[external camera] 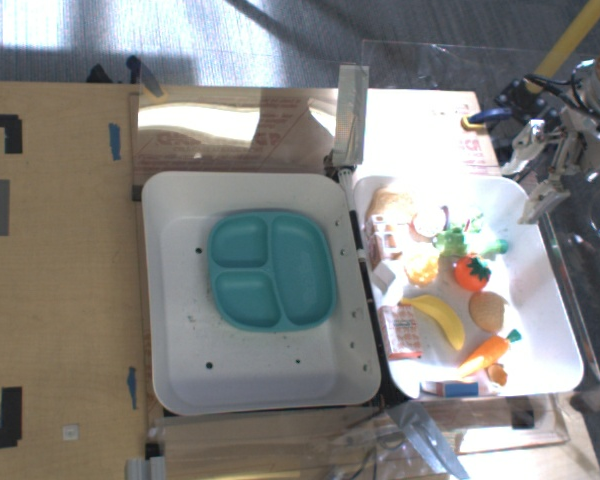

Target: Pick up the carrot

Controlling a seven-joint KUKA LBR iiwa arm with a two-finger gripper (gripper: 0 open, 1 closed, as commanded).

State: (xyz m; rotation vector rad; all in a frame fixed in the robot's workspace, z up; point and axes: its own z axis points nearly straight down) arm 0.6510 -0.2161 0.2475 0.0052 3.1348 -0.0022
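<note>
Beside the banana [441, 318], toward the near corner of the right bin [555, 298], lay the carrot [485, 352], orange body slanting with its green top pointing away from the banana. It rested on the bin floor, touching nothing that gripped it, with a small brown round fruit [487, 311] just beyond it and a tomato [470, 273] farther back. Past the tomato, other toy food was heaped against the bin's far wall, so the carrot sat fairly free, which I judged would suit a reach from above. On the other side of the banana a red packet [402, 330] lay flat by the bin's inner wall. The left bin [170, 268] carried a teal divided tray [273, 269] in its middle, well apart from the banana. The claw [540, 183] hung at the right bin's far corner, well away from the carrot, with nothing between its parts; whether they stood apart or together I could not tell amid the glare and cabling. By my reckoning the pickup had not begun.
</note>
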